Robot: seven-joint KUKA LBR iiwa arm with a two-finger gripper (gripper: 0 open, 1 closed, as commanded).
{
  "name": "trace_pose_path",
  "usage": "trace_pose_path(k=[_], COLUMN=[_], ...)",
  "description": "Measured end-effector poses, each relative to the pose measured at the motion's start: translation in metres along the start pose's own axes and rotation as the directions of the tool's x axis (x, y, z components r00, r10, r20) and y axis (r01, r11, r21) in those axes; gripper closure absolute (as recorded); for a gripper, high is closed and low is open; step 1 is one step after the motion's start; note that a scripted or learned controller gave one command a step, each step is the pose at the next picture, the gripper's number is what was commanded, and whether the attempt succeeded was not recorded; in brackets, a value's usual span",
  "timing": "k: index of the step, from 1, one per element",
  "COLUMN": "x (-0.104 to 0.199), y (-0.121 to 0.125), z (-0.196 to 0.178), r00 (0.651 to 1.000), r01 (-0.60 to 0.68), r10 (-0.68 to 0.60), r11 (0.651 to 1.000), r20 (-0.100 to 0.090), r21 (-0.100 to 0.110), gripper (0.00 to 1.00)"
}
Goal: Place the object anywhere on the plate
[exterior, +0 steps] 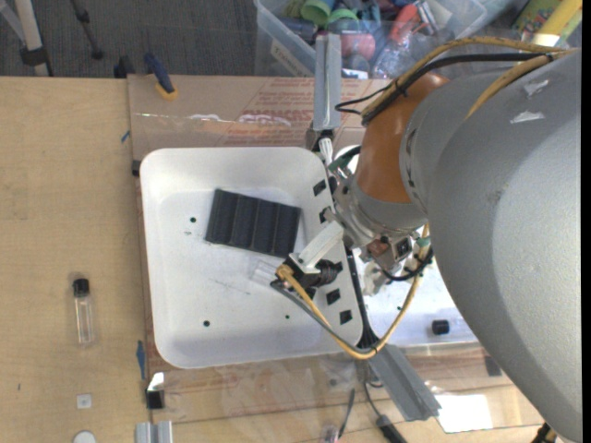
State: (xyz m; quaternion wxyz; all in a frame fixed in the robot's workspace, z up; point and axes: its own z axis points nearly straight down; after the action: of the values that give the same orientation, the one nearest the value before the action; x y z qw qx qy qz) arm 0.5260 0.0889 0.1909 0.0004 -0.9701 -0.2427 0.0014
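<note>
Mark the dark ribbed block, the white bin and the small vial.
dark ribbed block (253,222), camera view, middle of its top face
white bin (181,178), camera view, bare floor near the upper left corner
small vial (83,313), camera view, middle of its clear body

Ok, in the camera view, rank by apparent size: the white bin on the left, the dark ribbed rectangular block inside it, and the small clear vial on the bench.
Largest to smallest:
1. White shallow bin
2. Dark ribbed rectangular block
3. Small clear vial with black cap
</note>
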Motion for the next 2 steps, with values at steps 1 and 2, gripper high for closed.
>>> trace_pose_path(k=[1,2], x=[-0.0079,-0.0081], y=[-0.0612,-0.0608], z=[0.0642,0.0554], r00=[0.976,0.975], r01=[-0.22,-0.222], r10=[0.22,0.222], r11=[0.976,0.975], r20=[-0.001,0.001], r21=[0.0,0.0], gripper=[0.0,1.0])
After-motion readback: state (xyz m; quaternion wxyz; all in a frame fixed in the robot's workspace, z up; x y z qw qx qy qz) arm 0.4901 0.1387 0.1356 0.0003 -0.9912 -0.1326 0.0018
